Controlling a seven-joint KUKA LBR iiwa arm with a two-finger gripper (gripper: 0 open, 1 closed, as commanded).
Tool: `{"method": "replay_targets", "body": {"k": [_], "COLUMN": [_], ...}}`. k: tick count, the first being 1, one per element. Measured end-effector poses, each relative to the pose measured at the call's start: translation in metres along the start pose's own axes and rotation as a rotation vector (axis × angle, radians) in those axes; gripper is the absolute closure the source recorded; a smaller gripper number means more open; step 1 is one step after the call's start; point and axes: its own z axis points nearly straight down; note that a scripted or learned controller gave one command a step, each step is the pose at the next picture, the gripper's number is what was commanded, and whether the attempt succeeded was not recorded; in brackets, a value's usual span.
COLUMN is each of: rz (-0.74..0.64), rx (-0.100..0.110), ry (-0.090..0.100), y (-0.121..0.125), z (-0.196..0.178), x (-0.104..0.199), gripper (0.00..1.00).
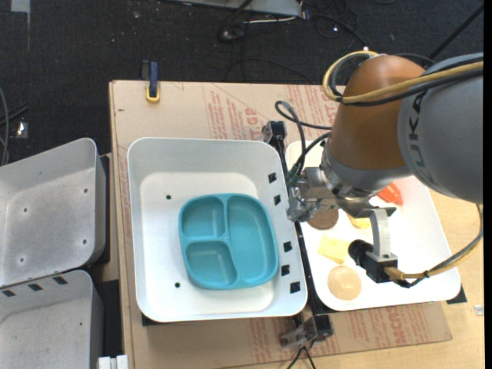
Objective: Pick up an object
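**Pick not yet made; pincer low over right bin**

Nothing lifted so far, judging by how things lie. Arm (400, 121) reaching in from the right, wrist hanging over the near-left part of the right bin (438, 283). Pincer (319, 206) low among the items there, beside a round brown piece (324, 220); impossible to tell from above whether wide or narrow, and nothing seen gripped. Approach looks largely done; closing, lifting and clearing the bin left to do.

Candidate objects all in the right bin: a pale yellow wedge-like block (333, 249) near the middle, a round tan disc (344, 283) toward the near edge, a small orange-red piece (390, 194) peeking out behind the wrist, a sliver of yellow (360, 222) partly hidden. Small, food-shaped, lying flat and close together.

Left bin (154, 283) carrying a teal three-compartment plate (228, 241), flat, slightly turned. Both bins side by side on the desk (200, 106).
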Motion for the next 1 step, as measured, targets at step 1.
{"method": "replay_targets", "body": {"k": [1], "rz": [-0.002], "rx": [0.001], "ry": [0.001], "y": [-0.0146], "z": [0.0087], "x": [0.045], "gripper": [1.0]}}
